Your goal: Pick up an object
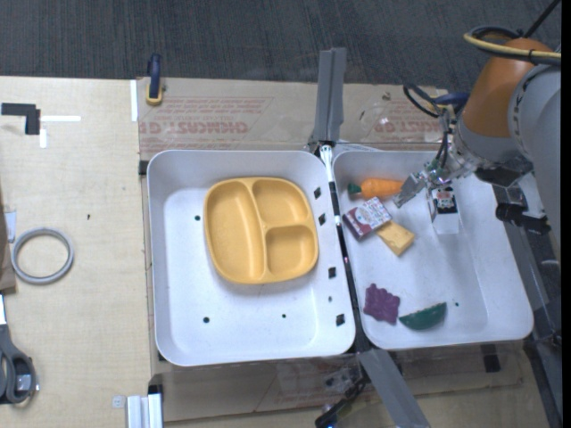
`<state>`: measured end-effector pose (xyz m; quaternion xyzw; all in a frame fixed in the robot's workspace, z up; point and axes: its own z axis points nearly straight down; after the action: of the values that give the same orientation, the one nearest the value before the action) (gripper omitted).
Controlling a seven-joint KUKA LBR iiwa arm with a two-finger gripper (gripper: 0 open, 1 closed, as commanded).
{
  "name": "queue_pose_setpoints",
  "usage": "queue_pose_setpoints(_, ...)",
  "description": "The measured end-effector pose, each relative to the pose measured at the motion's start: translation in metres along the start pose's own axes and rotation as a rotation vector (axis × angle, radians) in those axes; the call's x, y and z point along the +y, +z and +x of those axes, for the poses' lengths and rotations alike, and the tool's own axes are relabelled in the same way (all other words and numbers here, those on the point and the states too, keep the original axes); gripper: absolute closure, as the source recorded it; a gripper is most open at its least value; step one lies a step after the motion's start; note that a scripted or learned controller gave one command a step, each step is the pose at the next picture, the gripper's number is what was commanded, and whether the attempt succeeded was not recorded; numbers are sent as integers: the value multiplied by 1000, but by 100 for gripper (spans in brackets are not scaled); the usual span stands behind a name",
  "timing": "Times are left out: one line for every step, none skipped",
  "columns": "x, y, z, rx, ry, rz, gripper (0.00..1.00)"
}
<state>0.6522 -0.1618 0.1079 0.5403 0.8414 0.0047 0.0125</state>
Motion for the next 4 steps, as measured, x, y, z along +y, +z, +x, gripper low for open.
queue_pose_setpoints(-45,14,63,14,87,24,0)
queue_pose_setpoints(-41,-86,95,12,175,23,0)
queue_pose_setpoints(-55,14,88,10,445,28,0)
queue_pose_setpoints(-55,6,88,9,442,31,100)
